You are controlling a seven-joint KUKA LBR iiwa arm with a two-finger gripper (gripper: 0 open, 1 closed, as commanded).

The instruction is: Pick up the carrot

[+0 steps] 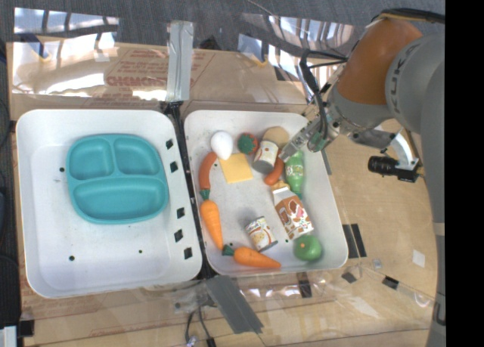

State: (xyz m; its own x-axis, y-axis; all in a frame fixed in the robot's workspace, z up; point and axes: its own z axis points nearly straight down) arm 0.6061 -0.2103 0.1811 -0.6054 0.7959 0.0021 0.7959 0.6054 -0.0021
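Where the right bin (333, 209) holds smooth plastic play food, one tapered orange carrot (211, 222) lies by its left wall. The gripper (308, 141) hangs over the far right corner. A teal sectioned tray (116, 177) sits in the left bin (30, 209); brown cardboard (136, 73) behind bears faint red lettering.

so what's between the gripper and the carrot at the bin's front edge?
Camera view: from gripper to carrot lie the green bottle, carton and small can.

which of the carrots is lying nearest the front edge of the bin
The carrot in the right bin, lying almost level along its front wall beside the can. The other carrot lies farther back by the left wall.
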